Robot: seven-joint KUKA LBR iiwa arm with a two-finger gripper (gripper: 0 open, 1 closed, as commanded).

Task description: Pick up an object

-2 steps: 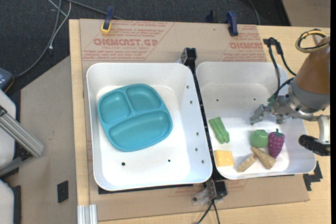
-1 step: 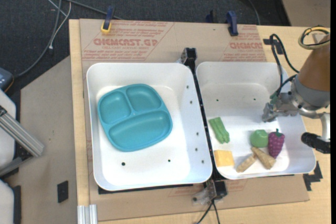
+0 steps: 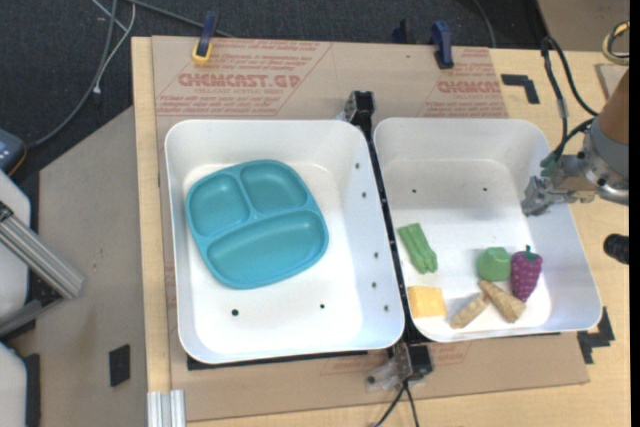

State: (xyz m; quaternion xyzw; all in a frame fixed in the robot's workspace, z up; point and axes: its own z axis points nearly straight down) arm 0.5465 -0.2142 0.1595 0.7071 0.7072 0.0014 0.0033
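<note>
We see the metal end effector [image 3: 540, 192] at the right bin's right edge, its grip state unclear; nothing lifted yet, the purple plastic grape bunch [image 3: 526, 273] lies near the table's front-right corner, untouched

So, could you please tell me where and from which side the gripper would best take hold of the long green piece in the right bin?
Probably across the middle of the long green piece, coming straight down from above. It lies flat on the right bin floor, narrow across and long toward the yellow block, with bare floor along both long sides, so closing across its short width looks easiest. The gripper sits at the bin's right wall.
</note>
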